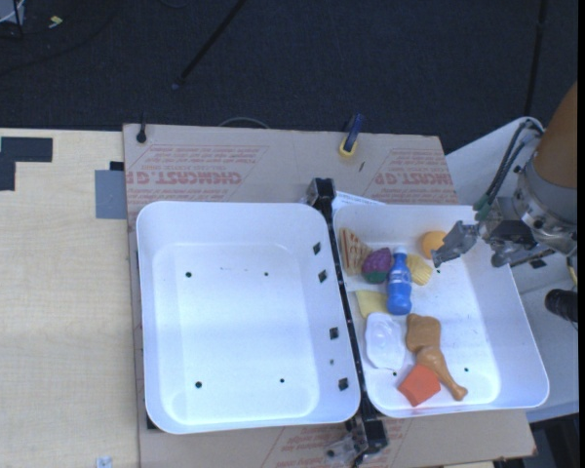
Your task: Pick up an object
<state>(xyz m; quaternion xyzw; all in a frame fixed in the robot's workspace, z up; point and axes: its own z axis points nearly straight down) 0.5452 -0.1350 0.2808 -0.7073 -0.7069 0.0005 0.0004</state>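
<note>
Camera view, arm: we see the gripper [455, 243] reaching in from the right over the right bin [512, 344], its dark tip just beside the orange ball [431, 242].
Camera view, gripper state: we cannot tell whether it is spread or pressed together; nothing shows pinched in it.
Camera view, candidates: the task names no one object. The blue bottle [399, 283] lies in the middle of the right bin, touching the purple piece [376, 262] and close to the ball. Below sit a white piece [383, 341], a brown drumstick [432, 350] and a red block [419, 385].
Camera view, left bin [156, 291]: we see nothing for us to grasp there.
Risk, crowding: we judge the cluster tight, so a descent could land on two things at once and push them apart.
Risk, round shapes: the ball and bottle would likely roll or squirt out of a closing grip.
Risk, wall: the ball sits near the bin's upper wall, which may block one side of the approach.
</note>
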